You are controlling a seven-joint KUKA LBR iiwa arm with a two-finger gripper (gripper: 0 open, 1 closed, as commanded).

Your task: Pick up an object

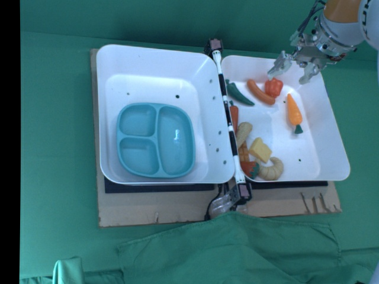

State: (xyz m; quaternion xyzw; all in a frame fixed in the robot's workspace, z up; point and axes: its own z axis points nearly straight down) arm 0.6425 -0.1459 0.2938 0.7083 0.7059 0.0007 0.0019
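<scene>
While nothing was yet gripped, items stood as follows, near to far.

Croissant [272, 170]: right bin [331, 158], near edge, beside a cheese wedge [259, 149] and a strawberry [249, 168].

Tray [156, 139]: blue, three compartments, flat in the left bin [118, 64].

Carrot [294, 113]: mid right bin, long axis running near to far, leafy end toward the camera, tip away.

Sausage [260, 92]: lay slantwise, far-left to near-right, just beside the red pepper [273, 87].

Green chilli [238, 93]: by the divider, slanted much like the sausage.

Gripper [294, 67]: above the far edge of the right bin, fingers spread apart, nothing between them. The red pepper and sausage lay just beneath and nearest it.

Step, as judged: approach, before descent. The likeliest target seemed the red pepper or the sausage; which one could not be told. The next move would call for a drop straight down with fingers set across the thing's short side. For the sausage, that meant closing across its slanted long axis, clear of the pepper touching its end.
</scene>
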